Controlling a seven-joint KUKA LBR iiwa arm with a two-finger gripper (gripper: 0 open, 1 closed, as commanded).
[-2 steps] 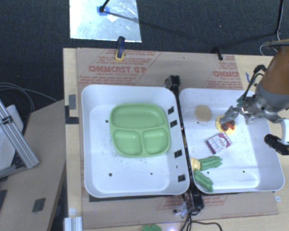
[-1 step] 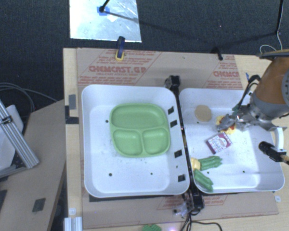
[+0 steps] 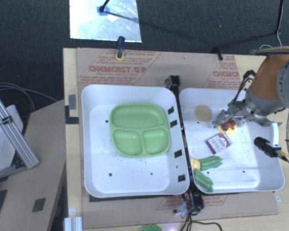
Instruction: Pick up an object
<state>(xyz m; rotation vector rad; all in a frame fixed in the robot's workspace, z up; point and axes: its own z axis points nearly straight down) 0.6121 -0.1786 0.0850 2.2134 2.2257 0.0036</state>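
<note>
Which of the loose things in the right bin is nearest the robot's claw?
The small red and yellow object, right under the gripper; the tan disc, purple packet and green toy lie farther off.

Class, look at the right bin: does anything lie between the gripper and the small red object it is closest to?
Nothing visible does. The gripper sits right at the red object in the right bin. The tan disc lies to its left, the pink packet below it, both apart from it.

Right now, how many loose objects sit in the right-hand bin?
4: round tan disc at the back left, small red-yellow item under the gripper, purple packet mid-bin, green leafy toy front left. Gripper may hide more.
</note>
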